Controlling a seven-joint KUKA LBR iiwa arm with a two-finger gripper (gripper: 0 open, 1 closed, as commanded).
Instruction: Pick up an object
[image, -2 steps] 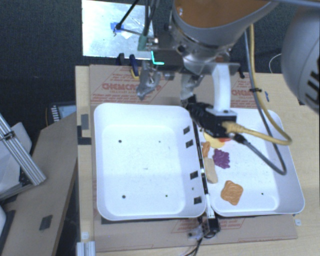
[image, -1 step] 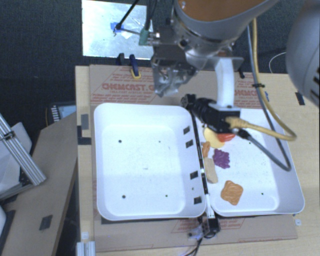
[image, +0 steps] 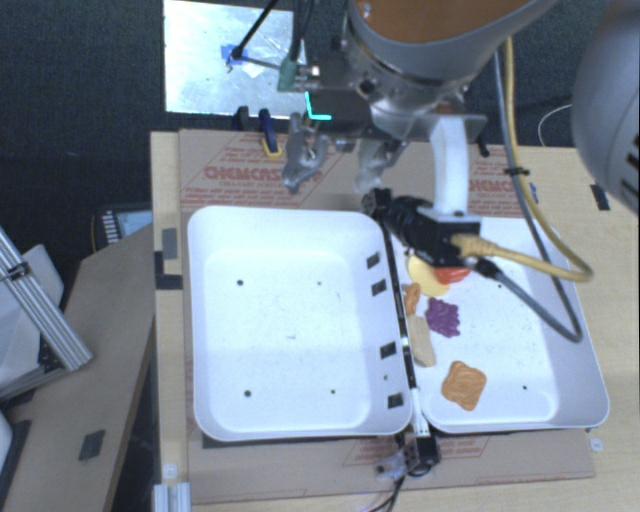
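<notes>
Pincer (image: 335, 165) hung spread, empty, over left bin's (image: 215, 330) 12 o'clock rim. Orange-brown piece (image: 464, 385) lay in right bin (image: 560, 370), 5 o'clock from me. Best plan, I judged: centre above it, descend straight.

I see dark blue-black carpet floor (image: 80, 100) all round the rig. The pale wooden bench top (image: 165, 180) fills the middle, with a brown cardboard sheet (image: 235, 185) in red print lying flat on it. There are grey tape patches (image: 168, 240) on the bench's left strip. Beyond the far edge is a shiny silver sheet (image: 215, 60) on the floor, with bright glare across it. At left, a second pale wood surface (image: 105, 340) has a rounded corner and a small dark patch (image: 92, 445). A ribbed aluminium extrusion rail (image: 40, 310) slants across the left edge. Light is even, from above, with soft shadows. I can't make out walls or windows.
</notes>
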